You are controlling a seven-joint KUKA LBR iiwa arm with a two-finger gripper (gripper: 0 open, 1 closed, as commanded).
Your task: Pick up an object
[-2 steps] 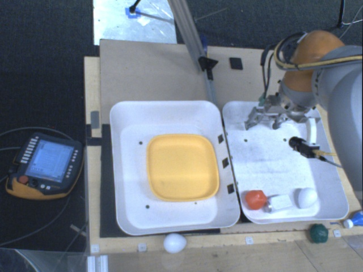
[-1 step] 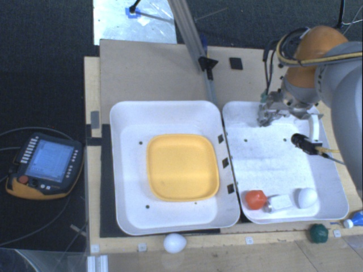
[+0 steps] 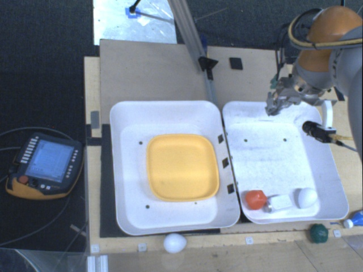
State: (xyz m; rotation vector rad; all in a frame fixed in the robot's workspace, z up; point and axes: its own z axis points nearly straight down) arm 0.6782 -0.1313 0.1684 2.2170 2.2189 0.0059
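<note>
A: What is the place like?

B: There is a brown bench [image 3: 164,72] on a dark floor. Two flat white bins sit on it, side by side.

A: What can the arm pick up?

B: Small things lie in the right bin [image 3: 283,152], all in a row along its near edge. There is an orange-red lump [image 3: 254,199] on the left. Just beside it is a small white and grey thing [image 3: 278,203], but it is too small for me to say what it is. Then comes a white ball [image 3: 306,197] on the right.

A: Where is the gripper?

B: The gripper [image 3: 273,107] is up at the far edge of the right bin, well apart from those small things. I see nothing between its tips. It is too small and dark for me to tell if it is wide or closed.

A: What is in the other bin?

B: The left bin [image 3: 130,123] has a big yellow plate [image 3: 182,166] lying flat in its middle.

A: Anything outside the bins?

B: Yes. A white egg shape [image 3: 174,243] sits on the bench just in front of the left bin. A dark green ball [image 3: 318,233] sits near the front right corner of the right bin. A screen pad [image 3: 44,164] with an orange edge lies on the floor to the left.
</note>
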